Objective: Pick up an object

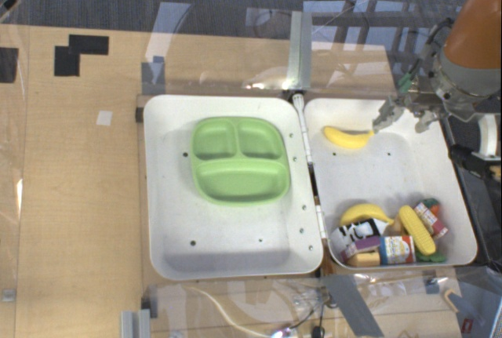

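Note:
A yellow banana lies alone at the back left of the right bin. At that bin's front is a pile: a second banana, a corn cob, a red package, a black-and-white item and a labelled box. My gripper hangs over the bin's back edge, just right of the lone banana and apart from it. Its fingers are spread open with nothing between them.
A green divided plate sits in the middle of the left bin. A metal divider rail runs between the two bins. The arm's orange band is at the upper right.

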Robot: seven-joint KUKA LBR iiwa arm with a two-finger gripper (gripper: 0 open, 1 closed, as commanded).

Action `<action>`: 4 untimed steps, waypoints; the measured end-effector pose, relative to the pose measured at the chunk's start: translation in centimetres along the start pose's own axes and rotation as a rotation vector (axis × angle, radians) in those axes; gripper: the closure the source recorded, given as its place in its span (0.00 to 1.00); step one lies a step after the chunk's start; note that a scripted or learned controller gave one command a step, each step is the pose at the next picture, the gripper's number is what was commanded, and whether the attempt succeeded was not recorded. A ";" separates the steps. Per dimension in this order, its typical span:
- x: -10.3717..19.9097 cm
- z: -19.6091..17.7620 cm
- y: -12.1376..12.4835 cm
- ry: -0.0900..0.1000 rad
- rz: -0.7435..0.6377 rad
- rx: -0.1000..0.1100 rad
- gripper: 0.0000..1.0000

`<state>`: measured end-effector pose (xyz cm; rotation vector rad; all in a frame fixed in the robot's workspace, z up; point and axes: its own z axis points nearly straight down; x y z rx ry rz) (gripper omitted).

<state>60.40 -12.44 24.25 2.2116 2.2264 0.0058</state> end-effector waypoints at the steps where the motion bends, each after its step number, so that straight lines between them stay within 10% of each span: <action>1: 1.3 14.6 3.2 -0.001 -0.062 -0.003 0.00; 2: 2.9 15.6 6.4 -0.001 -0.080 0.010 0.00; 3: 3.0 14.5 6.5 -0.001 -0.084 0.008 1.00; 4: 8.7 3.8 1.4 0.001 -0.026 -0.004 1.00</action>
